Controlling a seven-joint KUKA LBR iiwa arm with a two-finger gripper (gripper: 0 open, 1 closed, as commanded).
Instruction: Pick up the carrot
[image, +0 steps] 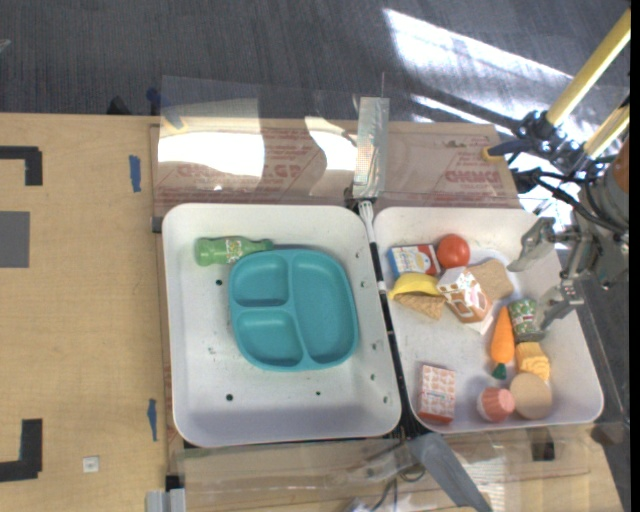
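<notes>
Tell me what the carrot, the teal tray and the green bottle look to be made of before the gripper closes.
Carrot: likely moulded plastic toy, smooth even orange, a small green tip at its lower end. Teal tray: looks like hard plastic, matte to satin, three moulded compartments with rounded edges. Green bottle: probably plastic too, uniform green with a pale label; too small to tell more.
</notes>
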